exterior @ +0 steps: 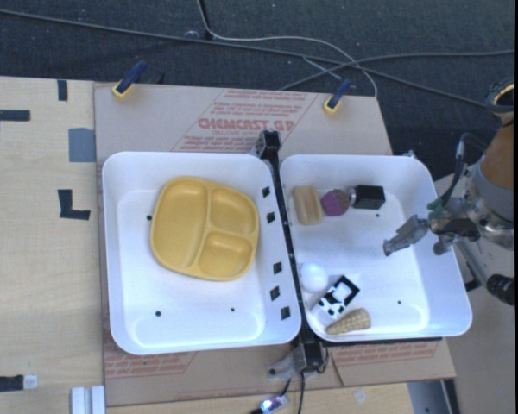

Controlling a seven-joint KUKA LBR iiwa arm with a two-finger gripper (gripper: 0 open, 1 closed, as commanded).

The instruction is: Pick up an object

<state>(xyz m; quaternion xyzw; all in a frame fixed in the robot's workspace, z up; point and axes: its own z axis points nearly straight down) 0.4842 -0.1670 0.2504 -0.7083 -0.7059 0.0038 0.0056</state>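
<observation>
The pincer (pixel 397 243) hangs over the right bin (pixel 419 304) — whether open or closed I cannot tell — near six small objects, while one yellow plate (pixel 205 228) fills the left bin (pixel 125 231).

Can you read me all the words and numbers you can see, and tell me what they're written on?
"CHEMCAST GP": red letters, printed more than once, on the brown cardboard sheet under the two white bins; the last letters are fuzzy.
The smaller red lines beside it on the sheet are too blurred to read.
The black-and-white patterned block in the right bin shows shapes, no letters I can make out.
Nothing readable on the yellow plate.
</observation>
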